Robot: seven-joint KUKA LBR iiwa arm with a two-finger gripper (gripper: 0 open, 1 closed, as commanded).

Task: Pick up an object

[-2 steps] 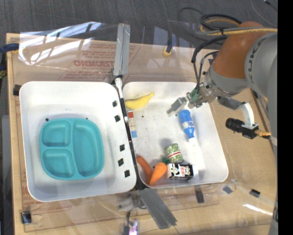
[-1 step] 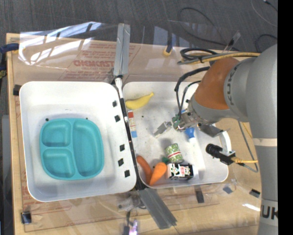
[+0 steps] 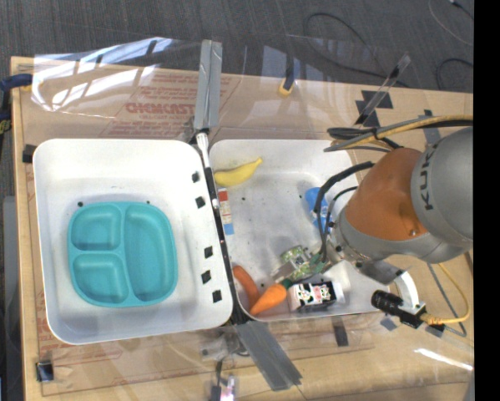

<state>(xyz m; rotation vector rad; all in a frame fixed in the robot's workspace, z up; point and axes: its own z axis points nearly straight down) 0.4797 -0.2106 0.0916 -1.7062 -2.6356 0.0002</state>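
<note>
**Arm low over the right bin, with small groceries waiting along its near edge**

The arm point(image 3: 400, 203), grey with an orange band, reaches in from the right and hangs over the right side of the right bin point(image 3: 266, 153). Its wrist hides the gripper, so whether that is apart or together cannot be told, and nothing is seen held.

The left bin point(image 3: 45, 224) carries a teal divided tray point(image 3: 123, 253), lying flat near its middle, well apart from the arm.

The things to be picked lie in the right bin. A banana point(image 3: 238, 172) rests at the far left corner, close to the divider; it is probably light and a little soft, best taken across its middle. A carrot point(image 3: 269, 299) lies at the near edge, touching a small black-and-white carton point(image 3: 315, 293) on its right; the carrot looks stiff and tapered, so it may slip toward the thin end. The carton looks boxy and light, with flat sides that suit a pinch. An orange-red piece point(image 3: 244, 280) sits just left of the carrot against the divider. A small green packet point(image 3: 298, 260) lies just beyond the carton, near the wrist, thin and likely hard to grip. A blue thing point(image 3: 314, 199) shows partly beside the arm; what it is cannot be told.

The bench point(image 3: 108, 98) is brown board under a clear sheet, with cables point(image 3: 383, 132) trailing at the far right over dark carpet.
</note>
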